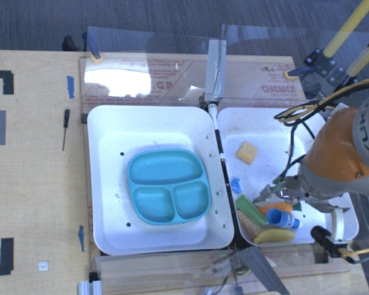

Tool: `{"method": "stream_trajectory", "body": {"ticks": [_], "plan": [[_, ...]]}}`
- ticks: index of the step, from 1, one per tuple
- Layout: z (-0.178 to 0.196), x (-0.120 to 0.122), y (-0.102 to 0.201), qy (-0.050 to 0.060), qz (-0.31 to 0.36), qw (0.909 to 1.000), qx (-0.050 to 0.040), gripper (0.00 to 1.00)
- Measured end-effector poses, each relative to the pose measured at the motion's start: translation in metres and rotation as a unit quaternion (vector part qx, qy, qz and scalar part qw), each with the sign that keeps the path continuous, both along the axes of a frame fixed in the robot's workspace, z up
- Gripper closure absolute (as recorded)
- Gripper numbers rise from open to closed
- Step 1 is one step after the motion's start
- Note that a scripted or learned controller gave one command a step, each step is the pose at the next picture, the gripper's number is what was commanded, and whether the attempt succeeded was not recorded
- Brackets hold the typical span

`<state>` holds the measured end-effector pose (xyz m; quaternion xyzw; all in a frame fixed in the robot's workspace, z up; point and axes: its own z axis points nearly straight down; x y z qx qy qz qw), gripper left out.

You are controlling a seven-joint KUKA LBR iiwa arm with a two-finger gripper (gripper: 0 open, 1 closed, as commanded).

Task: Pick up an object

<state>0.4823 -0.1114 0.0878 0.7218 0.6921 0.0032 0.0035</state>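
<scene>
Right bin [258,123], near corner: a pile of candidates sits there — blue bottle [281,218], green block [251,211], yellow banana-like piece [272,235], something orange [283,206]. Yellow sponge-like block [246,153] lies apart, further up the bin; small blue bit [235,185] by the divider. Gripper [281,192] hangs just over the pile; can't tell its opening from this angle. Nothing visibly lifted, so I'd judge pick not done: grasp and lift remain. Left bin [104,134] carries a teal divided tray [168,185].
</scene>
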Motion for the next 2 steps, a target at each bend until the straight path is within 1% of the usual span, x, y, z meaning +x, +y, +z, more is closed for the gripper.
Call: {"method": "stream_trajectory", "body": {"ticks": [1,2], "plan": [[0.011,0.002,0.000,-0.003,-0.001,1.0000,-0.0010,1.00],[0.142,0.000,0.003,-0.001,-0.005,1.0000,-0.0003,1.00]]}}
